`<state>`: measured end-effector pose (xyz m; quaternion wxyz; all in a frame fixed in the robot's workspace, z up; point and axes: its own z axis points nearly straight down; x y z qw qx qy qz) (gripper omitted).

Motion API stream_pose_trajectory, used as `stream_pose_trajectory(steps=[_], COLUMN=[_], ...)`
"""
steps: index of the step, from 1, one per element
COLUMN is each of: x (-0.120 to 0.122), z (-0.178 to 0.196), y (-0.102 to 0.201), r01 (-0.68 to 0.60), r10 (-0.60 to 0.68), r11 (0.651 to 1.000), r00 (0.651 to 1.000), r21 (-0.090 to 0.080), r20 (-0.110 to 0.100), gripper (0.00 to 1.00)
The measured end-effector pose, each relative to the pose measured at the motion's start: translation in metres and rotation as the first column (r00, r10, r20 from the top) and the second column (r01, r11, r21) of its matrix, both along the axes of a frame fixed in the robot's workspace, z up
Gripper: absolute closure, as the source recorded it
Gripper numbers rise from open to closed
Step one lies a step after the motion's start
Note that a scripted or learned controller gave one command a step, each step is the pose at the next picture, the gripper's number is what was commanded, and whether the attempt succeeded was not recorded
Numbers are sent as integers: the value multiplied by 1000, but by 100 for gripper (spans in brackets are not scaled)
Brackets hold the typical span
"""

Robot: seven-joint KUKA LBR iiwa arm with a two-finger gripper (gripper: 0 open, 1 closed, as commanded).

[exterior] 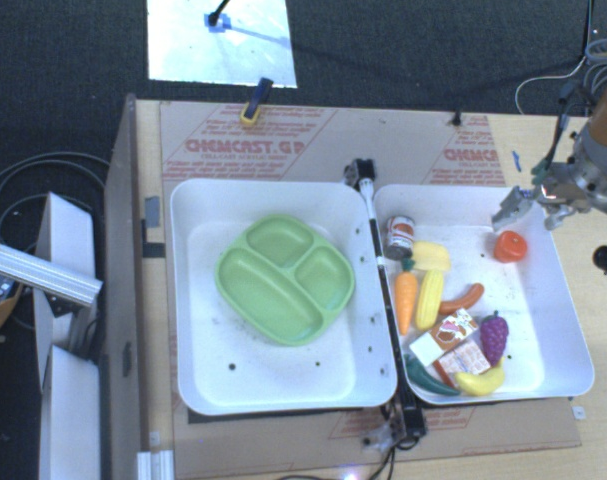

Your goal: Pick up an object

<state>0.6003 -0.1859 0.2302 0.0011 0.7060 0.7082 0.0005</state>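
Fingers (529, 208) at right edge of frame, over the upper right of the right bin (568, 298); they look spread apart, nothing between them. Orange-red tomato (510, 246) sits just below them (touching or not, can't tell). Further left in that bin: can (400, 236), corn (430, 290), carrot (406, 301), sausage (461, 299), grapes (494, 336), banana (480, 379). Left bin (198, 368) holds a green divided plate (285, 279).

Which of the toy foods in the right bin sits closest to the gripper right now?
The round orange-red plastic tomato, alone near the right bin's far right side, just below the gripper. The other toys cluster further left and toward the near edge.
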Motion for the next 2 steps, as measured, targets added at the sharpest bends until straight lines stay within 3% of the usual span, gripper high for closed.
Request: stream_pose_trajectory(steps=[1,2], x=[-25,-21], z=[-153,-135], y=[-19,-19], r01=[5,1], r10=[-5,-1], r11=[1000,1000], r00=[1000,1000], r21=[2,-1], r20=[-6,3], gripper=[0,100])
